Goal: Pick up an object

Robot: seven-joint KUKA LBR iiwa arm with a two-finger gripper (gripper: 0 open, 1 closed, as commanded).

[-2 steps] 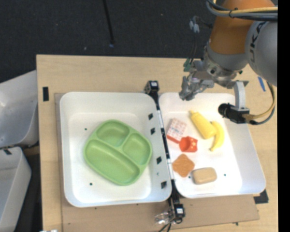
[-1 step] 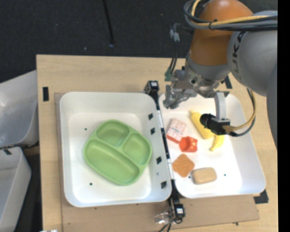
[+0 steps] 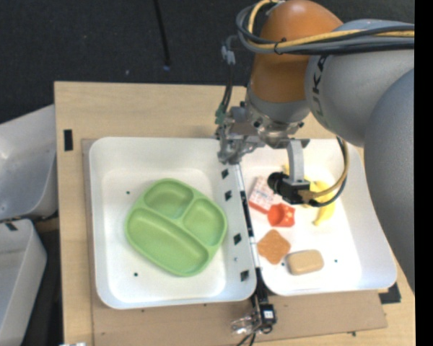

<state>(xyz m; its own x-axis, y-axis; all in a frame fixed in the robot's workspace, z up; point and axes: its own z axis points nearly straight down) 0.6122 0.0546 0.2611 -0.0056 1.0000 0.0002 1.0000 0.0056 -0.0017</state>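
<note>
Down at the near edge of the table (image 3: 72, 107), a little bunch of wires (image 3: 251, 321) sticks out where the two white bins meet. Left bin (image 3: 108, 280) holds a green plate (image 3: 175, 226) with three sections, lying flat near the middle. Right bin (image 3: 361, 265) holds the small things — a tan bread roll (image 3: 304, 262) nearest the front, a brown round cracker-like piece (image 3: 273, 246) just beside it, and a small red piece (image 3: 281, 215) a bit farther back. A pink and white packet (image 3: 260, 192) lies next to the red piece, close to the wall between the bins. A yellow banana (image 3: 321, 200) lies to the right of the red piece, partly under the arm's black part. The big grey arm with its orange band reaches in from the right, and its claw (image 3: 231, 150) hangs over the back edge of the bins, near the dividing wall — I cannot tell if it is wide or narrow, and I see nothing in it
</note>
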